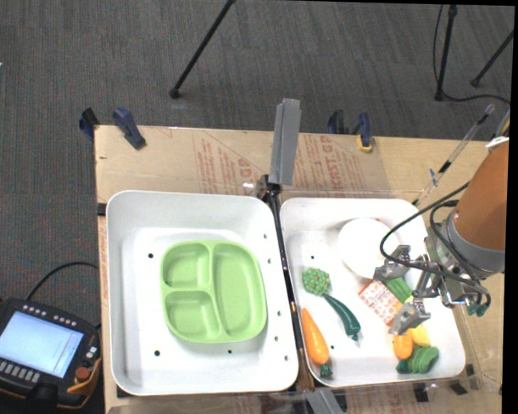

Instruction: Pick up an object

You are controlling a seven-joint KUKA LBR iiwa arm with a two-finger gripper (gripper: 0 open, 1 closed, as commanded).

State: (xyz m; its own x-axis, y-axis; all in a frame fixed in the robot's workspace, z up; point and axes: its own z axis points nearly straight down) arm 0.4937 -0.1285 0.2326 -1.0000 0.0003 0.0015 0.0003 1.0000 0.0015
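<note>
My gripper (pixel 411 316) hangs over the right side of the right bin (pixel 327 214), reaching in from the right. It is just right of a red and white packet (pixel 378 300) and above a small orange piece (pixel 403 345) and a yellow piece (pixel 421 337). A green toy vegetable (pixel 424 360) lies in the bin's near right corner. A light green strip (pixel 398 287) shows beside the gripper body. Nothing is visibly held.
The right bin also holds a white round plate (pixel 364 245), a broccoli piece (pixel 317 281), a dark green pepper (pixel 345 316) and a carrot (pixel 315 335). A green divided tray (pixel 214 291) lies in the left bin (pixel 126 240). Cables loop by the wrist.
</note>
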